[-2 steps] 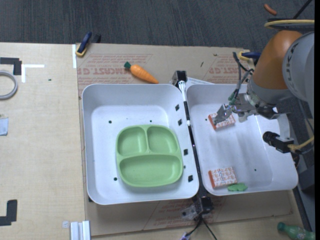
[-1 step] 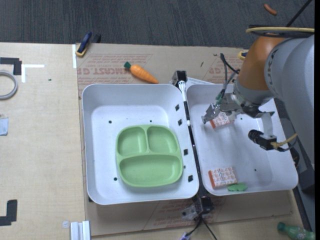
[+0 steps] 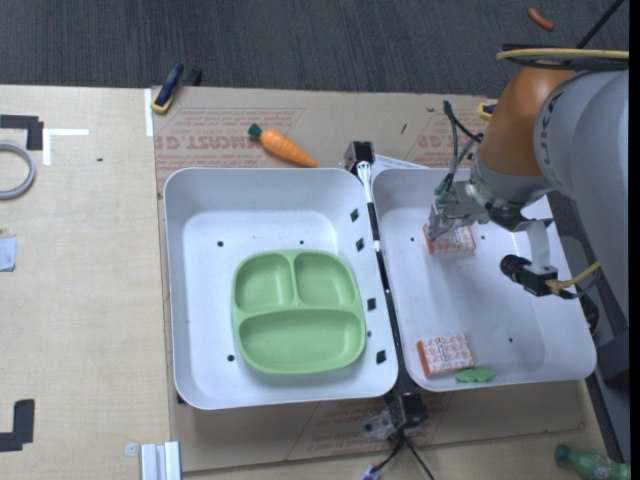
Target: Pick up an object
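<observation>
In the right bin, my gripper hangs low near the far left corner. It is right over a small red and white box, at or touching the box's top edge. A second red and white packet lies near the bin's front wall. A small green piece sits beside that packet. The left bin holds a green divided plate.
An orange carrot lies on the cardboard behind the left bin. A blue marker rests further back left. A green bottle lies at the front right, off the bins. The arm's grey body and orange band cover the right bin's far right side.
</observation>
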`<state>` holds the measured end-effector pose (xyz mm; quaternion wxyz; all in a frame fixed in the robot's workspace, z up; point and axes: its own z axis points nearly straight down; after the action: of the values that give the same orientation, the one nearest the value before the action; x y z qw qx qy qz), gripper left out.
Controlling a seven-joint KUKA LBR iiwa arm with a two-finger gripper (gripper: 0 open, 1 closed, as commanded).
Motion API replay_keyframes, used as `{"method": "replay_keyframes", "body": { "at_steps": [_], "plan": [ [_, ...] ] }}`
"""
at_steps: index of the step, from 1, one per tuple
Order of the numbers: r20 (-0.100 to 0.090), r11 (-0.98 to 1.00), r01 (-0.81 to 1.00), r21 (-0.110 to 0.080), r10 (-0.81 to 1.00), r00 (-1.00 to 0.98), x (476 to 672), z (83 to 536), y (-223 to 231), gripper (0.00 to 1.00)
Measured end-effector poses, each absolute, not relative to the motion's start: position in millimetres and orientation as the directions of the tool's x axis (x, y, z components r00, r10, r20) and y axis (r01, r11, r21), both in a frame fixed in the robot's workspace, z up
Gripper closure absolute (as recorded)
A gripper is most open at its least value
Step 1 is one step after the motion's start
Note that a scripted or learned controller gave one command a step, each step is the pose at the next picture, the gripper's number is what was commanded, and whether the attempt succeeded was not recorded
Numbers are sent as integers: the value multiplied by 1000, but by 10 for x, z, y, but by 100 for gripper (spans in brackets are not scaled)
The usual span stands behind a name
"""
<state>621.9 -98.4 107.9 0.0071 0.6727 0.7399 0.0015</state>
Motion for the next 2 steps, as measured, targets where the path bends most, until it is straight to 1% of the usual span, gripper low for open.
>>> {"method": "replay_keyframes", "body": {
  "at_steps": [1, 2],
  "plan": [
    [-8, 95, 995, 12, 995, -95, 6218, 1078, -983, 0],
    [-7, 450, 893, 6, 893, -450, 6204, 979, -1115, 0]
  ]
}}
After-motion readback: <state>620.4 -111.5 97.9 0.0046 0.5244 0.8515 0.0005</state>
